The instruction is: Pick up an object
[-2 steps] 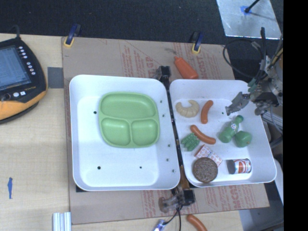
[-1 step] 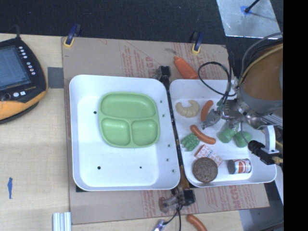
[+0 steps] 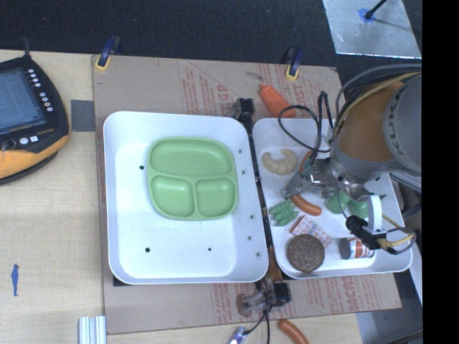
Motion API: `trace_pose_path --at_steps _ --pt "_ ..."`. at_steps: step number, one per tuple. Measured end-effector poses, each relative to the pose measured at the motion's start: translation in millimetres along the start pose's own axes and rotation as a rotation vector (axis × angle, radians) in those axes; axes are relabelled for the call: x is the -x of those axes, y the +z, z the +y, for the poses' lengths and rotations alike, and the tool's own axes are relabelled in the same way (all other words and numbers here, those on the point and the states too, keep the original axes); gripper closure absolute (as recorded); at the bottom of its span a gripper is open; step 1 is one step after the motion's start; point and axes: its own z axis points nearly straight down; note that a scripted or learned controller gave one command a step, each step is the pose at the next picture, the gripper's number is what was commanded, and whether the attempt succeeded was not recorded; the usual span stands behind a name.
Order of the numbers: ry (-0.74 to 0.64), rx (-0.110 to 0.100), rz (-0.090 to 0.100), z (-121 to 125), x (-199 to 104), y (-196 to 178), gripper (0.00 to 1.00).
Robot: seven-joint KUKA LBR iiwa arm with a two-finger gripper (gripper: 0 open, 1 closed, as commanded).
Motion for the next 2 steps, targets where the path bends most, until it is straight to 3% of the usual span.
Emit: trace_pose_path --at_steps 1,2 --pt "-0.004 0.0 -0.002 0 2 -11 1.0" --pt "0.001 0.005 0.001 65 -64 -103 1.0"
